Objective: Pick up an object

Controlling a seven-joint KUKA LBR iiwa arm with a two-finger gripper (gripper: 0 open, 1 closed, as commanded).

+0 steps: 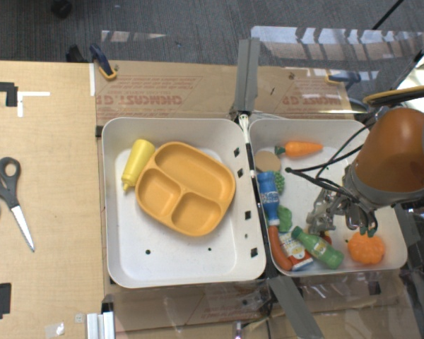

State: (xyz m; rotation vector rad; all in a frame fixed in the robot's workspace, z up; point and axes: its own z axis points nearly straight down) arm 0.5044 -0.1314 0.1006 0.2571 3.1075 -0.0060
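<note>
Hovering tool [324,216] just above green bottle [319,247], nothing visibly gripped

I'm looking at glossy white plastic bins [120,260], a smooth, satiny orange plastic tray [185,187] and a matt yellow bottle [136,162]. My arm's orange band [396,150] is shining like polished plastic. Brown cardboard [162,90] is lying matt, beside pale wood-grain benchtop [42,189] and metal-bladed scissors [14,200].

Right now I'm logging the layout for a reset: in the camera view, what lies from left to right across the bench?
Scissors → yellow bottle → orange divided tray → blue bottle → green bottle → orange pumpkin toy.
</note>
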